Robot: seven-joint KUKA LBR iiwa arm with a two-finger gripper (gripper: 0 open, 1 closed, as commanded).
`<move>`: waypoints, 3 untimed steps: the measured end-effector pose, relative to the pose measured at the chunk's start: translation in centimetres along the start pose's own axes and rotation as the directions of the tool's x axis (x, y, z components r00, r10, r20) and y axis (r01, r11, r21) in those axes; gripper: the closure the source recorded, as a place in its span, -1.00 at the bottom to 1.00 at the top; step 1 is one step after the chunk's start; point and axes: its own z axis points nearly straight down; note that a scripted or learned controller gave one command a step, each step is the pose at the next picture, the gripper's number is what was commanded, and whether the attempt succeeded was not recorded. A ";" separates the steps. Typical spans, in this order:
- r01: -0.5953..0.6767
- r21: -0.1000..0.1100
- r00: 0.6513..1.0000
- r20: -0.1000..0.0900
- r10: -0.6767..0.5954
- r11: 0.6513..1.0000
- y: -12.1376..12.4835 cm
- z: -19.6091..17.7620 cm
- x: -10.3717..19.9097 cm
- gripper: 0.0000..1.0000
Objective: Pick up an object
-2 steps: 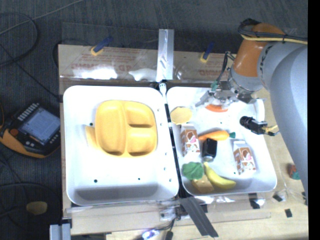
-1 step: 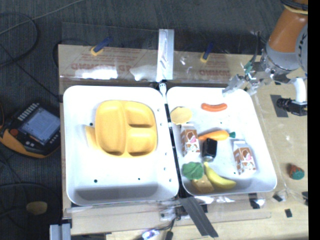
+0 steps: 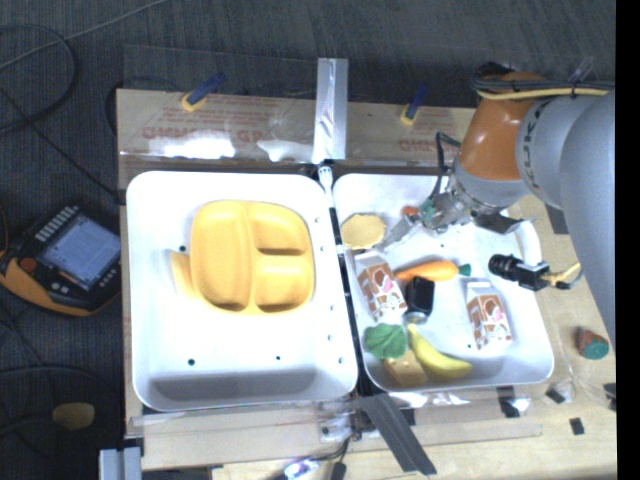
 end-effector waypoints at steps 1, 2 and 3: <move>0.000 -0.002 1.000 -0.002 0.000 1.000 0.1 -0.9 0.1 1.00; -0.116 0.001 0.993 0.003 0.116 0.993 3.4 -11.6 1.9 1.00; -0.032 0.004 0.999 0.002 0.032 0.999 5.8 -9.0 7.5 1.00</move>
